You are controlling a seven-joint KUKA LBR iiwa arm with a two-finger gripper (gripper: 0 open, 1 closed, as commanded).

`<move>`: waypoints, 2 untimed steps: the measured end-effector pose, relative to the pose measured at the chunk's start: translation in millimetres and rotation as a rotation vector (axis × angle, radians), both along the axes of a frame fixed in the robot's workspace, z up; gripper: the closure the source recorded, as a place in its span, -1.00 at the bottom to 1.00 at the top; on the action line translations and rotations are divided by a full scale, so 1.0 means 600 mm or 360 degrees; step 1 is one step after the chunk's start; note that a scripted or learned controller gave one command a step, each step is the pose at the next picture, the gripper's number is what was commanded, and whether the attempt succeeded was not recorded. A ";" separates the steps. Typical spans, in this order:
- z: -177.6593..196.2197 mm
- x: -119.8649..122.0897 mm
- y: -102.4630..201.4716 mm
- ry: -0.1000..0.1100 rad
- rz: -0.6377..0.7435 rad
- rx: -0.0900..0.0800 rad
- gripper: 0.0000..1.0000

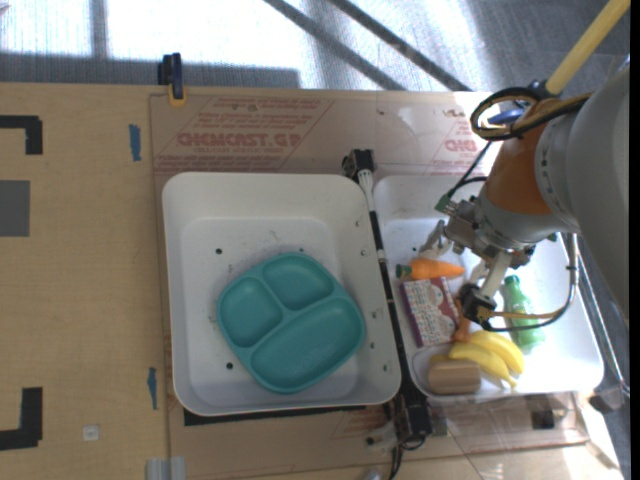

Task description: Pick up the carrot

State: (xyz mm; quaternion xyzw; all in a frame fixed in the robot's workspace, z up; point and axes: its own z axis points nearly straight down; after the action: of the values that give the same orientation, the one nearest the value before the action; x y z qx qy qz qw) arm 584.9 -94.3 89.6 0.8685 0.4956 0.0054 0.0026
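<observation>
The carrot point(437, 267) is a short orange piece with a green tip at its left end. It lies in the right bin point(570, 363) near the left wall, just above a pink and white packet point(430, 310). My gripper point(449, 247) hangs low over the bin, directly above and slightly right of the carrot, close to its right end. The wrist hides part of the carrot's right end, so contact cannot be judged.
A teal divided plate point(291, 320) sits in the left bin point(190, 218). In the right bin, a bunch of bananas point(489, 354), a tan block point(453, 377) and a green bottle point(521, 314) crowd the front, next to the packet.
</observation>
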 end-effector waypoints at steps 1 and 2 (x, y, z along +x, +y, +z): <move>0.000 -0.044 -0.003 0.0000 -0.0574 0.0005 -1.00; 0.000 -0.068 -0.019 0.0000 -0.1083 0.0011 -1.00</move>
State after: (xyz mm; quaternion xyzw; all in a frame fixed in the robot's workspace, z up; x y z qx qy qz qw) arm 544.3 -106.0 89.9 0.9841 0.1774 0.0059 0.0011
